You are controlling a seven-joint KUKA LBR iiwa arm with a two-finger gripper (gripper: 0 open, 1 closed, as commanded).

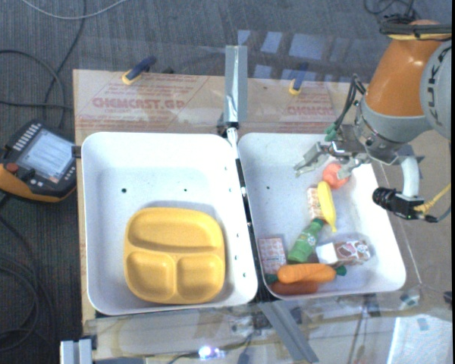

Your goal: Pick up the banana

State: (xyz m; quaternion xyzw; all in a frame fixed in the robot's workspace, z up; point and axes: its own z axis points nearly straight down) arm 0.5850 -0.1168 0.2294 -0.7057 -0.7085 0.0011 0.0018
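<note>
Two bins: white, side by side in the middle of the frame, the left bin [98,203] and the right bin [273,165], touching along a centre seam.
Carrot [306,273]: lowest in the right bin, lying crosswise near its bottom edge.
Card [271,254]: small reddish packet just left of the carrot, by the seam.
Wrapper [352,250]: patterned packet at the lower right of the right bin, just above the carrot's right end.
Bottle [306,240]: green, tilted, between card and wrapper, its top pointing up toward the banana.
Tray [174,254]: yellow, three compartments, in the lower half of the left bin.
Banana [327,204]: yellow, lying roughly up-and-down in the right-centre of the right bin, its lower end just beside the bottle top; nothing grips it.
Orange item [334,174]: rounded, just above the banana's upper end, shape unclear.
Gripper [324,156]: upper right of the right bin, above the orange item and apart from the banana; fingers spread, released, nothing between them.
Arm [406,74]: grey and orange, entering from the upper right.
Pendant [36,161]: orange-edged handset on the floor at the far left.
</note>
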